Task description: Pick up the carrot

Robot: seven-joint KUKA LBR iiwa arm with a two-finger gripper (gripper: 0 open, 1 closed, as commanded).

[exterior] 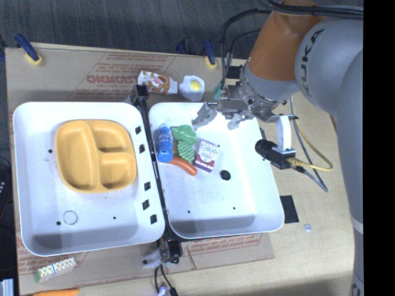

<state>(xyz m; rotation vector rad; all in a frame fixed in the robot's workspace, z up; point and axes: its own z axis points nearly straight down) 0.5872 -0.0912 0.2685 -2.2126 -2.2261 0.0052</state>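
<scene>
Grey-and-orange arm (308, 48) reaches in from the right on my feed, wrist over the back edge of the right bin (210, 208). Both bins sit on printed cardboard (111, 66). The left bin (37, 184) has a yellow divided tray (95, 154) in its middle.

Gripper (217, 121) hangs over the back part of the right bin. I read the jaws as spread apart with nothing between them.

Items are clustered in the right bin's left half:
- Blue bottle (164, 143) lies along the left wall.
- Green crumpled item (184, 137) is just right of the bottle, touching it.
- Purple packet (207, 155) is right of the green item, tilted.
- Carrot (184, 165) lies flat on the bin floor at the front of the cluster. It runs at a slant from under the bottle's lower end toward the packet's bottom corner. It is well apart from the gripper, down-left of it.
- Small black disc (225, 176) sits alone, just right of the packet.

Outside the bins, behind them, a small brown-and-white carton (154, 82) and a white-and-yellow piece (192, 86) sit side by side. A small wrapped thing (55, 269) lies at the front left of the bench.
</scene>
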